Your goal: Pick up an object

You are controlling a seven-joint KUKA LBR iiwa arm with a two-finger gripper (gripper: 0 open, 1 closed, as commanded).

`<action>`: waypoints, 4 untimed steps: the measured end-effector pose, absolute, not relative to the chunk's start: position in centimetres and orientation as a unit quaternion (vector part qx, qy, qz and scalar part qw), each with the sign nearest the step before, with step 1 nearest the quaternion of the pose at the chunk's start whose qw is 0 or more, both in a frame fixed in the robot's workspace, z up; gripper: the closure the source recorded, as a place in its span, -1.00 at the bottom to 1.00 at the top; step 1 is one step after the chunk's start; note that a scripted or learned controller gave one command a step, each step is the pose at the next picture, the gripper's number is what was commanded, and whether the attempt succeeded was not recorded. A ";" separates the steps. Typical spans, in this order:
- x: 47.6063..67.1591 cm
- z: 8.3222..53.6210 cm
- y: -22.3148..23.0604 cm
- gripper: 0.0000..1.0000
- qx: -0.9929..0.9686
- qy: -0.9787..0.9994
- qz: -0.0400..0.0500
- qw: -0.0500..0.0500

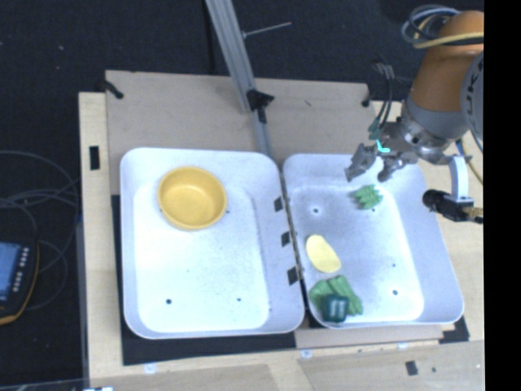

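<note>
White plastic bins are sitting side by side on a pale bench, seen from above at a slant. The left bin [146,218] is holding a yellow bowl [192,197] near its far left corner. The right bin [423,251] is holding three things: a small green leafy piece [368,195] toward its far side, a pale yellow oval piece [322,254] near the divider, and a larger green object [334,296] at the near edge, its darker end pointing toward the camera.

A grey arm with an orange band is reaching in from the right, and its gripper [376,168] is hanging over the far part of the right bin. Its two fingers are standing apart with nothing between them, so it is carrying nothing.

The closest target appears to be the small green leafy piece, which is lying just beside the fingertips, slightly toward the near side of the bin and almost directly under the claw. It is compact and roughly round, with no clear long axis, so the finger direction probably matters little. A short drop and a slight shift toward the camera would likely bring the fingers around it. The yellow piece and the larger green object are lying well apart from the claw, nearer the camera and toward the divider.
</note>
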State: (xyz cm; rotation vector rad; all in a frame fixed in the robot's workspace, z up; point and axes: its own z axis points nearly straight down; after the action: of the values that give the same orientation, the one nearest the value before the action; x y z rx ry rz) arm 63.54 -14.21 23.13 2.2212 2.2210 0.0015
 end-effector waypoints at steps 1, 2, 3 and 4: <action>63.5 23.1 -14.2 -1.00 0.707 0.707 0.000 0.000; 63.8 18.9 -14.2 -1.00 0.707 0.707 -0.001 -0.001; 64.5 12.9 -14.1 -1.00 0.707 0.707 -0.002 -0.001; 64.4 9.9 -14.1 -1.00 0.707 0.707 -0.001 0.000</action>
State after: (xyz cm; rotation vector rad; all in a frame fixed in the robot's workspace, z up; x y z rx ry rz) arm 64.43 -14.14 9.94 2.2220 2.2216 -0.0028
